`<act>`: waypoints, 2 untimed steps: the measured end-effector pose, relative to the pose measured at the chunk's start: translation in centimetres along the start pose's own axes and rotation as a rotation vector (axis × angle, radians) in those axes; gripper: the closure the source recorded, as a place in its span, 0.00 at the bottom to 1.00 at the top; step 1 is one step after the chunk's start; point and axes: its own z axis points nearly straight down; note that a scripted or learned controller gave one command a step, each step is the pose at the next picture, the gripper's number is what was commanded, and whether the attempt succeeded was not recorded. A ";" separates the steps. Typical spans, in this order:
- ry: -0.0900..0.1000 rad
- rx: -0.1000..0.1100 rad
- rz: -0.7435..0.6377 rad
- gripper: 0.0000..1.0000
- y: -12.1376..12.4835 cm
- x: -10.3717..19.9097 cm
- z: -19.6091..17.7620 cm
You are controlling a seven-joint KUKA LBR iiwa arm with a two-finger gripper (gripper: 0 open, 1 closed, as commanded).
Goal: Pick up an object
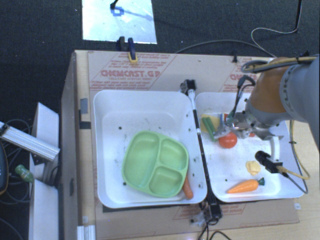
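My gripper (231, 126) hangs low in the upper left part of the right bin (280, 194). A red tomato (228, 141) lies just below it, touching or nearly touching its tip. Just left of the gripper, a green vegetable (209, 129) rests against a yellow piece (210, 119). A small yellow piece (253, 167) and an orange carrot (244, 186) with a green top lie toward the bin's front. The grey and orange arm (272, 94) hides the bin's back right part.
The left bin (115, 114) holds a green divided plate (156, 163) and a brown sausage (187, 188) at the plate's front right edge. A raised divider (198, 134) runs between the bins. Cables trail along the right bin's right side.
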 end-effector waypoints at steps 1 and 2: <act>0.001 -0.002 0.000 1.00 0.1 0.0 -1.1; 0.001 -0.002 0.000 0.00 0.1 0.0 -1.1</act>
